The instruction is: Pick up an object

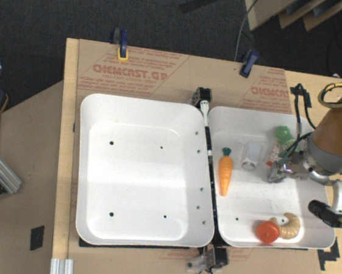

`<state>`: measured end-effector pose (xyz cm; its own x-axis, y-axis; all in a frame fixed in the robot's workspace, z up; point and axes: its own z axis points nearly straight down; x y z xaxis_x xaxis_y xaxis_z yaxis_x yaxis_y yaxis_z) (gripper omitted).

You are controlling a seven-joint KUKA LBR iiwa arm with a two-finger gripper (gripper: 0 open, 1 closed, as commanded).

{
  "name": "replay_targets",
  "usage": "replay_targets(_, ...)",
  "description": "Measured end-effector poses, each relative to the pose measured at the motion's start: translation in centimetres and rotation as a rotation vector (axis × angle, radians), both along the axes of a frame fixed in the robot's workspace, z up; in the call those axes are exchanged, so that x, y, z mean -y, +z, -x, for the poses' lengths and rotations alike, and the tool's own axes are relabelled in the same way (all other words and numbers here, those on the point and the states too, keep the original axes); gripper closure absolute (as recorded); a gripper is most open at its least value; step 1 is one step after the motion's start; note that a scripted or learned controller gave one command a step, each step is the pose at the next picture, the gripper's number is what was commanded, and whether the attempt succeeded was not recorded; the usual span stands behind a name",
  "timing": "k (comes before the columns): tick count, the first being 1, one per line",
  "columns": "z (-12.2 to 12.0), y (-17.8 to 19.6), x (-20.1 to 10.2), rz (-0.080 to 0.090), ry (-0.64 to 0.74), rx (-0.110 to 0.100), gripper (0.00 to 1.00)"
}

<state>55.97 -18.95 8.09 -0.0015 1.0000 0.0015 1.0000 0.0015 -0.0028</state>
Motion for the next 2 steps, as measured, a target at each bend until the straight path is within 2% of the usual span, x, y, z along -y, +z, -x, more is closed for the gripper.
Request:
replay_targets(1,5.58,0.33,-1.8,-0.002,-0.003,-0.003,1.0)
replay_targets(2,5.33,0.35,-1.69,0.001,-0.002,0.002,0.0)
